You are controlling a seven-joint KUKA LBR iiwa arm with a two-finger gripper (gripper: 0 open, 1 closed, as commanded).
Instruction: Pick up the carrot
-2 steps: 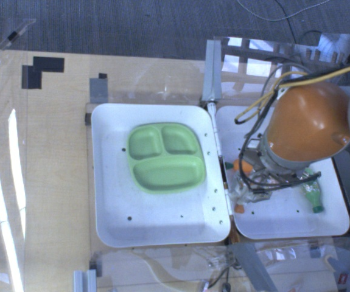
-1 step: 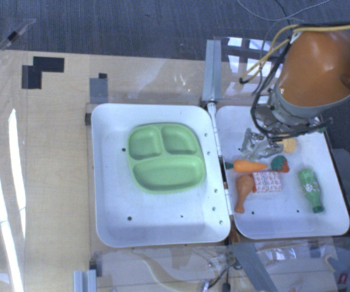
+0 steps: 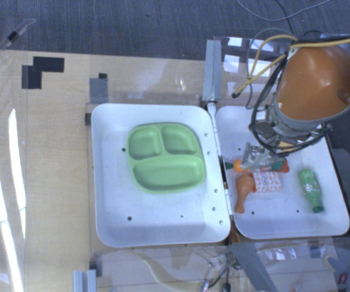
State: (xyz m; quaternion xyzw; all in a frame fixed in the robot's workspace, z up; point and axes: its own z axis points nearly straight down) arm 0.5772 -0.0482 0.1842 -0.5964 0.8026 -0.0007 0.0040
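Probably light, stiff, slick plastic: carrot (image 3: 266, 164) lying at nine o'clock in right bin (image 3: 339, 224), best pinched mid-body across its width; gripper (image 3: 258, 157) directly over it, opening impossible to tell

Overall light: bright, even, cool-white; both bins read clearly.
Source: seems overhead, judging by short shadows tucked under things.
Glare: long white streaks on the clear sheet (image 3: 4, 181) at the left, over the wooden surface (image 3: 53, 163); smaller reflections on the clear panel (image 3: 241, 50) behind the right bin (image 3: 284, 224).
Highlights: soft sheen on the orange band (image 3: 315, 81); the left bin (image 3: 111, 218) is near blown-out white, its rim detail faint.
Shadows: a soft dark patch beneath the arm around the claw (image 3: 259, 157); thin shadow inside the green tray (image 3: 165, 157).
Sharpness: moderate; small items look soft, labels unreadable.
Edges: lower corners slightly smeared, mild slant to straight lines.
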